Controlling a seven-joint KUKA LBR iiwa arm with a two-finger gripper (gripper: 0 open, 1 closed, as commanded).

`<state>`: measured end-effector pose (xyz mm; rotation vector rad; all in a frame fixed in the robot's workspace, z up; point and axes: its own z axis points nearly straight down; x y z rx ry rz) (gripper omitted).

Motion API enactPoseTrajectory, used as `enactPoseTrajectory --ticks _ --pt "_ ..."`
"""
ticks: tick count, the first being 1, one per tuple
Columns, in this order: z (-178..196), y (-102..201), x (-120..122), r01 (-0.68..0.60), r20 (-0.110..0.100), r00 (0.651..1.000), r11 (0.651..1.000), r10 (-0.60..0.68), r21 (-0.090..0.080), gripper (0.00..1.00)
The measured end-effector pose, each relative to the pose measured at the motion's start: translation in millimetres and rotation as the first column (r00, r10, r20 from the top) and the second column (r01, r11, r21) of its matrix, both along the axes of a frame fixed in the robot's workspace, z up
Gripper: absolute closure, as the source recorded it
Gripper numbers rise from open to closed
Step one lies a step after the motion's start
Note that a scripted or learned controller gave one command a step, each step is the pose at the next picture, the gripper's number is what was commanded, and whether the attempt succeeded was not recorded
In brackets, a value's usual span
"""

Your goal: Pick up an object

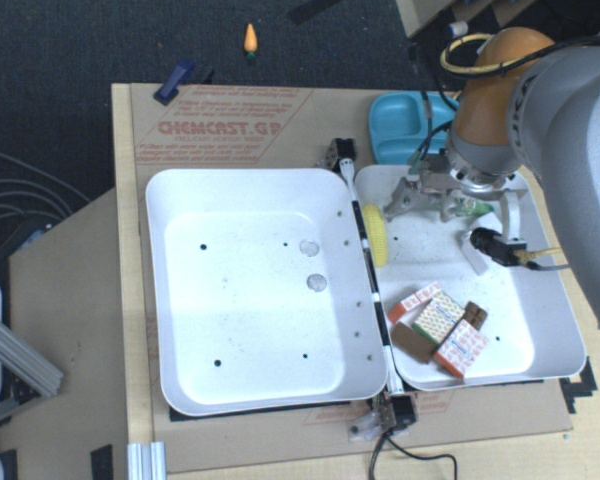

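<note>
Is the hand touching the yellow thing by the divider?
Apart. The camera view shows bare white bin floor between the hand and the yellow thing, which lies against the right bin's left wall.

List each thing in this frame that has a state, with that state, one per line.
gripper: low over the far end of the right bin, nothing visibly held
yellow object: lying at the right bin's left wall
small boxes: heaped together in the right bin's near half, untouched
right bin: holding the objects
left bin: resting beside the right bin
blue container: behind the bins, on the bench
</note>
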<state>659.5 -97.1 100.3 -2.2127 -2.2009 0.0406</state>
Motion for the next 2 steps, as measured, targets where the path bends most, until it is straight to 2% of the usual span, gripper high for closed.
enactPoseTrajectory --ticks 1,2 --pt "-12.3 1.1 -5.8 -0.003 0.034 0.999 1.000 0.003 -0.001 0.00" --pt "50.4 -16.3 -37.9 -0.005 0.032 0.999 1.000 0.005 0.004 0.00"
